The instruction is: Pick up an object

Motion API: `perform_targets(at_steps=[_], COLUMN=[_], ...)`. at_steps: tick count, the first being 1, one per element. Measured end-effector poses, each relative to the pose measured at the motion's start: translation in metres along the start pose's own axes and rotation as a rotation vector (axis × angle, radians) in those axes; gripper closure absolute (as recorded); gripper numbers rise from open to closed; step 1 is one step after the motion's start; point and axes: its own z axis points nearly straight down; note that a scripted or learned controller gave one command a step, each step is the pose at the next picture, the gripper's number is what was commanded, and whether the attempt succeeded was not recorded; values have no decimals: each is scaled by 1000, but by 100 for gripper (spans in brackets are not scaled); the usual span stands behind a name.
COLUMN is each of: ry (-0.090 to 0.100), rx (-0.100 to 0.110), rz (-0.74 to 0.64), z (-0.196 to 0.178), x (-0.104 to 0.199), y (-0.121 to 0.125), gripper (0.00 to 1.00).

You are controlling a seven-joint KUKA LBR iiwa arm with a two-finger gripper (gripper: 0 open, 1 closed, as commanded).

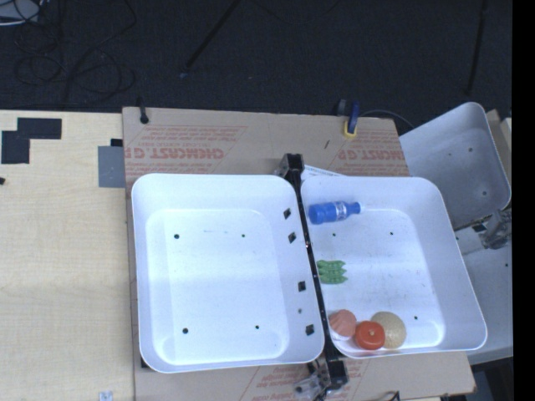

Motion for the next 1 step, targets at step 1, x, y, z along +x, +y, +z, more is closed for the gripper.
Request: perform_targets(at_steps=[1], ry=[-1], rx=[-4], rz=[-1], z=[-25], x=[-1], y=[0], gripper=[100])
